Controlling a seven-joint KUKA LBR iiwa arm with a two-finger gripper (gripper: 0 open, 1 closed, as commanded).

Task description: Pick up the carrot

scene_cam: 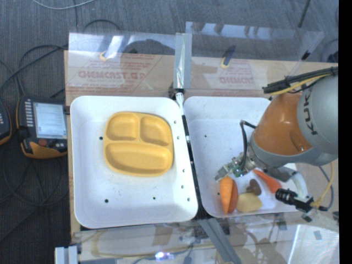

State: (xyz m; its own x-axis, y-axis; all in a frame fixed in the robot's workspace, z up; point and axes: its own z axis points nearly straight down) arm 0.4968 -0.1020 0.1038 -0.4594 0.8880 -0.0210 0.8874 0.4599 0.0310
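Note:
The carrot [227, 196] is a short orange piece lying lengthwise near the front edge of the right bin [209, 142]. My gripper [233, 168] hangs just behind the carrot's far end, close above the bin floor, under the grey and orange wrist. Nothing shows between it and the carrot. The wrist hides part of the bin's right side.
A pale yellow potato-like piece [249, 203] lies right of the carrot, touching it. A small brown piece [254, 187] and a thin orange-red piece [267, 180] lie just behind that. The left bin [88, 202] holds a yellow divided plate [138, 143].

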